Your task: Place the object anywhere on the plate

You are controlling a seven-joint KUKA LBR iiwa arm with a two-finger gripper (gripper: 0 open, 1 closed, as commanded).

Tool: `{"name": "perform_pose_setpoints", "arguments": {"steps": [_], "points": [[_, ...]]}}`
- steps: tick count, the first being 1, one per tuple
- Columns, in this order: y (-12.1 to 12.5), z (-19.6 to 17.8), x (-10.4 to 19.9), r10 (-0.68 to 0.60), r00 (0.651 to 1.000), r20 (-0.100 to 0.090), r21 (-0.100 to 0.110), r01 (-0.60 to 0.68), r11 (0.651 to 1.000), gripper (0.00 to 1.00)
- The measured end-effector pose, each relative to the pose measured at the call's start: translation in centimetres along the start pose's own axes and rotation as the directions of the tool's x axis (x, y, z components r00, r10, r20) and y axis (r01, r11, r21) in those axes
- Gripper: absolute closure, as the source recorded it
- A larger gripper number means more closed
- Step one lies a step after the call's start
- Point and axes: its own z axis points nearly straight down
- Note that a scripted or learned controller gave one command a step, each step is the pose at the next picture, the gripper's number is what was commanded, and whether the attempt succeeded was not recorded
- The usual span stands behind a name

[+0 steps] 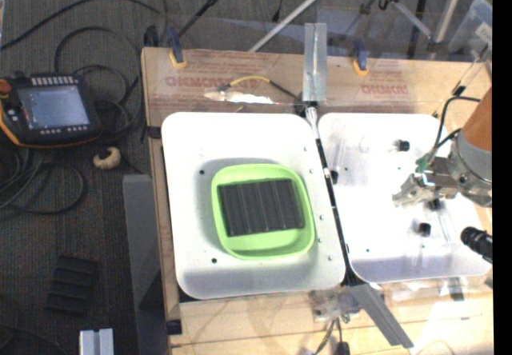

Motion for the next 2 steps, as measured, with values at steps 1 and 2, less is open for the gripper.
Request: {"name": "perform_pose_setpoints", "arguments": {"steps": [1, 2], "points": [[0.0, 0.0, 0.0, 0.000, 1.000, 0.000, 0.000, 0.000, 1.000, 0.00], [-1.9, -5.0, 3.9, 0.172, 0.985, -0.001, 0.001, -0.172, 0.985, 0.00]]}}
